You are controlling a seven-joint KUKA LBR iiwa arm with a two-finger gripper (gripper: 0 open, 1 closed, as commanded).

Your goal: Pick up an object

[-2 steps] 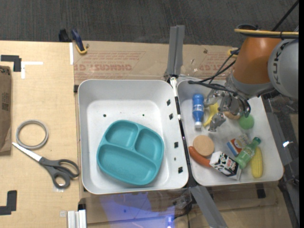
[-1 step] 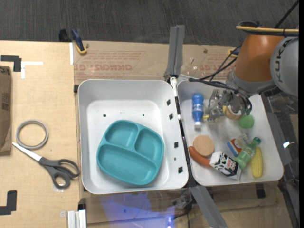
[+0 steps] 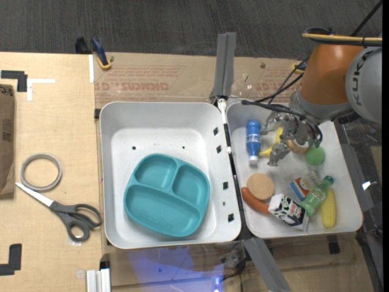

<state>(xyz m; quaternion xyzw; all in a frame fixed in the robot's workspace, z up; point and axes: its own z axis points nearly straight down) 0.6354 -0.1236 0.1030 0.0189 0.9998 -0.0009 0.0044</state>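
Looking across the tabletop [image 3: 55, 120], you find the left bin [image 3: 115, 132] holding a teal divided plate [image 3: 167, 194]. Your arm's hand [image 3: 287, 145] hangs in the right bin [image 3: 346, 175]; whether it pinches anything, you cannot tell. Beside it lie a blue bottle [image 3: 253, 140] and green ball [image 3: 315, 156].

Arm [image 3: 340, 72] cut off at right edge; brown bag [image 3: 6, 139] cut off at left; yellow obj [image 3: 267, 151] partly hidden behind gripper.
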